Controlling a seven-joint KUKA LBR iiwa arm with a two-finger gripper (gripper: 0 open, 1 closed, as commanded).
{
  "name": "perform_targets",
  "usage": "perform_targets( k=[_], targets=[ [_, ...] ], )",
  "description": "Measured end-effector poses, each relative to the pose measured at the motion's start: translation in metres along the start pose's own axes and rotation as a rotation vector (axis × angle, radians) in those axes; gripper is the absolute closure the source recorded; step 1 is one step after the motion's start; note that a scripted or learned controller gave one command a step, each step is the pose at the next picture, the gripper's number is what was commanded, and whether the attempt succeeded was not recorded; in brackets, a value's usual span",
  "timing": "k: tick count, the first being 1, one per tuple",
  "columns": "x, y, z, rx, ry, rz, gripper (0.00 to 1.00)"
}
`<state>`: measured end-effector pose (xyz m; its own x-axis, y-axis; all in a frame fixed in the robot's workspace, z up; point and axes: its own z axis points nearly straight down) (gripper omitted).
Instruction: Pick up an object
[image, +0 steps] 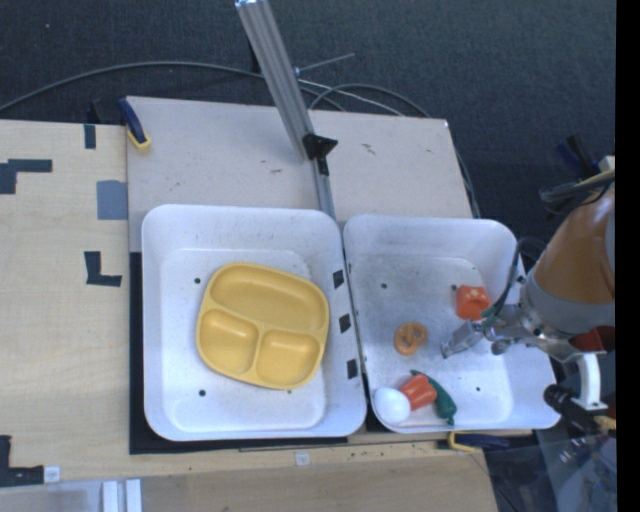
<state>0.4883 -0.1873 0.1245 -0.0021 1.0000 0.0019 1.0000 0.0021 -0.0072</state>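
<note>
- The gripper hangs low in the right bin, tips toward the bin's middle; I cannot tell its state.
- The brown donut lies just left of the tips, the nearest pick.
- The orange block sits just above the gripper, close by its wrist.
- The red pepper and white egg lie at the near wall, touching.
- The left bin holds a yellow tray with three compartments.

No readable txt, labels, nos. or signs anywhere (bins, bench incl.)
</note>
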Motion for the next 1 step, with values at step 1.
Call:
perform_targets(
  k=[1],
  targets=[
    [0.0000, 0.0004, 0.0359, -0.006, -0.003, 0.001, 0.00]
  ],
)
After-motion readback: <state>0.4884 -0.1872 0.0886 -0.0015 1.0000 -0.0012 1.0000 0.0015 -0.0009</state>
